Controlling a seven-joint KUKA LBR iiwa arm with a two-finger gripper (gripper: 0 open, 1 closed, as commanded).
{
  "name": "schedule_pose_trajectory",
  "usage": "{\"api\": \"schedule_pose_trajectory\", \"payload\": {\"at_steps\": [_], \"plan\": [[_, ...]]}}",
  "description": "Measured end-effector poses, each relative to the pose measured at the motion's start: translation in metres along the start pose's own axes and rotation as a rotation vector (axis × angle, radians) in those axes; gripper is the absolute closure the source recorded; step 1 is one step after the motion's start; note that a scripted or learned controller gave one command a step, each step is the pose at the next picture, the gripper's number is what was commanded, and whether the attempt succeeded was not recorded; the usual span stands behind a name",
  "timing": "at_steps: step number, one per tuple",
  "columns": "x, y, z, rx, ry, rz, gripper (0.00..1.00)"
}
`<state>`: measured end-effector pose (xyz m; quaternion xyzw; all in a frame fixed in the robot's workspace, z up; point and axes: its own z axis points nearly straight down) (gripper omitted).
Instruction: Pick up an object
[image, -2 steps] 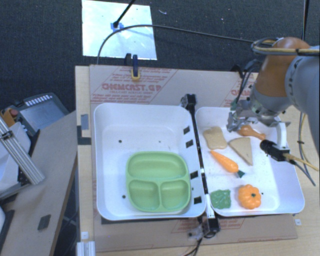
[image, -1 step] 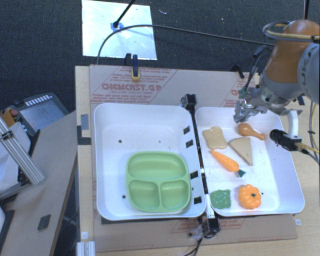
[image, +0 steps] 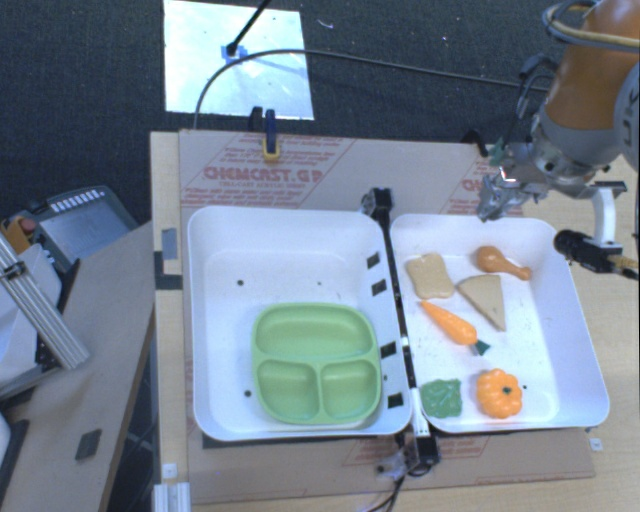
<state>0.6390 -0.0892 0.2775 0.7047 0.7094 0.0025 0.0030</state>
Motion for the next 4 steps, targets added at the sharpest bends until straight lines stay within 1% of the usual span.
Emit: {"api": "schedule_pose_trajectory", "payload": {"at_steps": [1,2,3,4], "plan": [[0.0,0.001,-0.009,0.004,0.0,0.001,1.0],[0.053,-0.005,0.003,0.007,0.001,-0.001,1.0],[0.104,-0.024,0.024,0.008,0.003,-0.002,1.0],[0.162,-0.049,0.033,0.009,0.003,-0.004,1.0]]}}
